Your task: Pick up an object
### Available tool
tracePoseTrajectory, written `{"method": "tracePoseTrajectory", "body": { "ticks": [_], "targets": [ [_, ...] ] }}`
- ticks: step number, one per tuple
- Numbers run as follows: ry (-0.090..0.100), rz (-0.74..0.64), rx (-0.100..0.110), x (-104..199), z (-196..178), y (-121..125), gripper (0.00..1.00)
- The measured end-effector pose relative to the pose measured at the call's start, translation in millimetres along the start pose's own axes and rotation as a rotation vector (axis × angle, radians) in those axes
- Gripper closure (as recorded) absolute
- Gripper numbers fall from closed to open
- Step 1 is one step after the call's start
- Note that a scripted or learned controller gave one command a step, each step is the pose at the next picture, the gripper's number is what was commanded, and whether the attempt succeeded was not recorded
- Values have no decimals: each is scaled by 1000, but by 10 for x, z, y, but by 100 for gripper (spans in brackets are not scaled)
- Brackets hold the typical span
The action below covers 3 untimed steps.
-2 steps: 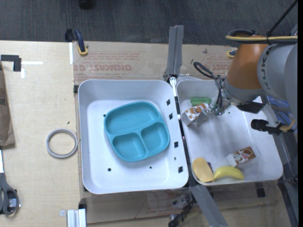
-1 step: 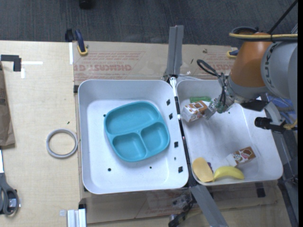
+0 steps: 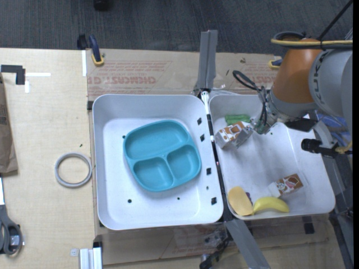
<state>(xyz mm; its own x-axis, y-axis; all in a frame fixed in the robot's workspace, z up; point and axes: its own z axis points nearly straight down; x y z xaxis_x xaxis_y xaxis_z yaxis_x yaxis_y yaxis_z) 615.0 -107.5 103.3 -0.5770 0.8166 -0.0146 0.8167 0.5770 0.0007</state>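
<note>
I see the worktop (image 3: 45, 111) carrying two white bins side by side. The left bin (image 3: 106, 167) holds a blue sectioned plate (image 3: 162, 155), lying flat. The right bin (image 3: 311, 184) holds the loose pickable items, so my arm (image 3: 314, 77) has reached in from the right and hangs over its far end. The gripper (image 3: 259, 126) sits low just beside a small brown-and-white carton (image 3: 233, 134), near a green packet (image 3: 237, 118); I judge the carton to be the target. I cannot tell whether the gripper is released or clenched, nor whether it touches the carton. A second carton (image 3: 287, 184), a banana (image 3: 271, 205) and a yellow chip-like piece (image 3: 240, 201) lie at the near end.
</note>
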Motion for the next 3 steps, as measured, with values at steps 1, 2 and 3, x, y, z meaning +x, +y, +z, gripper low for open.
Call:
{"method": "tracePoseTrajectory", "body": {
  "ticks": [1,2,3],
  "targets": [
    [12,-88,-1,-87,96,251,0],
    [8,-90,-3,-97,-5,257,100],
    [-19,158,-7,429,-1011,710,100]
  ]
}}
